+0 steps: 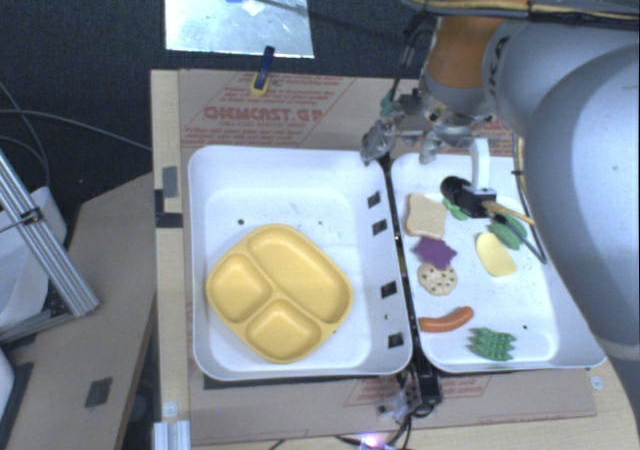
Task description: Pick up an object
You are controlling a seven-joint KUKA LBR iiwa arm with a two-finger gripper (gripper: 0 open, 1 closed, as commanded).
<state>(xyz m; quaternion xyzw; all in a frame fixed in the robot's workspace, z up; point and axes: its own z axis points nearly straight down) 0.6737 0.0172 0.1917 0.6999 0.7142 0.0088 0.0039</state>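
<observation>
Taking the bread slice (426, 216) as reference for all positions.

Left bin (250, 178): sits well left of the bread slice. Holds one yellow divided plate (279, 290), three compartments, lying flat, left of and nearer the camera than the bread slice, with the wall between the bins separating them.

Gripper (405, 143): hangs just beyond the bread slice and slightly to its left, over the far end of the wall between the bins. Nothing is seen held in it. Cannot tell from this angle whether it is open or closed.

Right bin (540, 318): holds the bread slice near its left wall, towards the far end. All candidate pick objects are loose on the bin floor:
- purple piece (435, 251): just in front of the bread slice, touching or nearly touching its near edge.
- round cookie (437, 279): in front of the bread slice, just beyond the purple piece, edges overlapping in view.
- orange sausage (446, 319): further in front of the bread slice, lying crosswise, apart from the cookie.
- green pea pods (491, 342): in front and to the right of the bread slice, near the bin's front edge.
- pale yellow piece (495, 254): right of the bread slice, slightly nearer the camera.
- green piece (508, 231): right of the bread slice, touching the yellow piece's far end.

Arm (570, 88): large grey body right of and above the bread slice, with the orange band (480, 8) above the gripper.
</observation>
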